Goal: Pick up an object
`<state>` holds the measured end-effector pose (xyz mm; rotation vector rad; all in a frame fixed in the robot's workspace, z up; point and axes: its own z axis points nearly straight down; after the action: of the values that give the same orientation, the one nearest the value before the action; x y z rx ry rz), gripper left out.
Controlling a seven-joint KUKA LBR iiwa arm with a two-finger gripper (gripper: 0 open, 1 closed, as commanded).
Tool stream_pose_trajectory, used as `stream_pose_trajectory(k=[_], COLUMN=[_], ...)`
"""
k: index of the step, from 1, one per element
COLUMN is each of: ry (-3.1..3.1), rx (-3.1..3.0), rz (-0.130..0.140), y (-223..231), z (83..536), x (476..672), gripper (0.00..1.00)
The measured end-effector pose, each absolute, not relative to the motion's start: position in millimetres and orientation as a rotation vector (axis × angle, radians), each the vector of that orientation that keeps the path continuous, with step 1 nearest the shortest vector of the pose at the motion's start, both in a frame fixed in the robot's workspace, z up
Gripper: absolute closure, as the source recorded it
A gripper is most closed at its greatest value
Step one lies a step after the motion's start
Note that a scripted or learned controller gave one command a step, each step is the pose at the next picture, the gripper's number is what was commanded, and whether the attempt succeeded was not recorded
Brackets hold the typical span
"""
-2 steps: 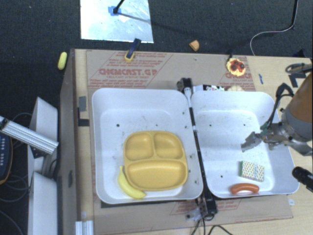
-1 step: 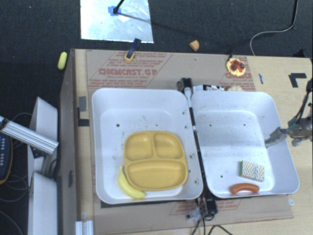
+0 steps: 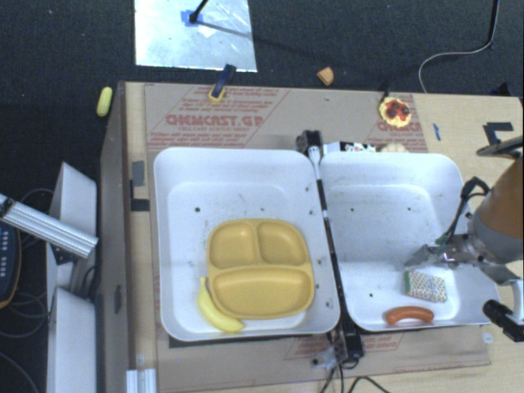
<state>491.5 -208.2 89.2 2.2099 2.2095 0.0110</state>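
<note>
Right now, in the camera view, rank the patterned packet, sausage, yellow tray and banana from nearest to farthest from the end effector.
From the end effector:
1. Patterned packet, just below it, right bin.
2. Sausage, right bin's front edge.
3. Yellow tray, left bin.
4. Banana, left bin's front left.

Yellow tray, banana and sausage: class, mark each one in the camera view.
yellow tray (image 3: 260, 267), camera view, middle of its divided top.
banana (image 3: 214, 310), camera view, middle of its curve.
sausage (image 3: 408, 315), camera view, middle of its length.

The arm (image 3: 501, 219) is cut off by the right edge; the banana (image 3: 214, 311) lies partly under the yellow plate (image 3: 260, 267).
</note>
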Motion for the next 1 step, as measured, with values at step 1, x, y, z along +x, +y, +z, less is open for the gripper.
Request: stream_pose_trajectory(k=[1], ry=[2.226], rx=[2.218], rz=[0.002], y=[-135.3], z=[85.2], x=[486.9], gripper=[0.0])
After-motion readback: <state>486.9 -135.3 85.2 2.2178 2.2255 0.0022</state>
